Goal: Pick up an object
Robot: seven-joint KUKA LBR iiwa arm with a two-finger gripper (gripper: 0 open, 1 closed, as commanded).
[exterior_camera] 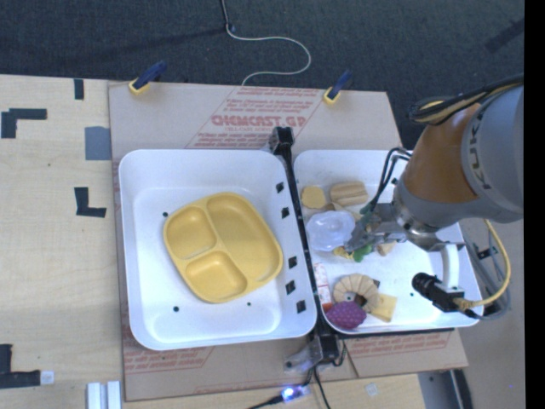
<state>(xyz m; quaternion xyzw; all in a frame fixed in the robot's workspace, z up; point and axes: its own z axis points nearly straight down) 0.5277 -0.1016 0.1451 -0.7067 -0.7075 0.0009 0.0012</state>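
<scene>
**Visitor:** What is nearest us?

**Onlooker:** At the near edge of the right bin (pixel 443 318), around six o'clock, lies a purple lump (pixel 346 315), touching a round tan pastry-like piece (pixel 355 287) and a pale yellow wedge (pixel 382 306). In the left bin (pixel 140 228) sits a yellow divided tray (pixel 223 245), well apart from the action.

**Visitor:** And the arm?

**Onlooker:** It reaches in from three o'clock, its grey body and orange band (pixel 438 156) bent low over the right bin, wrist pointing toward nine o'clock. The gripper (pixel 368 235) sits at the bin's middle, over a small green and yellow item (pixel 354 250), just beside a clear crumpled plastic piece (pixel 330 227). The wrist hides the fingers, so I cannot tell how wide the claw stands or whether anything is caught in it.

**Visitor:** Which step is this?

**Onlooker:** I judge it the grasp itself, low among the clutter. Nothing looks lifted. Next it would need a firm close on one item and a straight rise, without dragging the neighbours.

**Visitor:** Farther back?

**Onlooker:** Toward twelve o'clock, a yellow round piece (pixel 313 197) and a tan block (pixel 348 192) lie side by side.
</scene>
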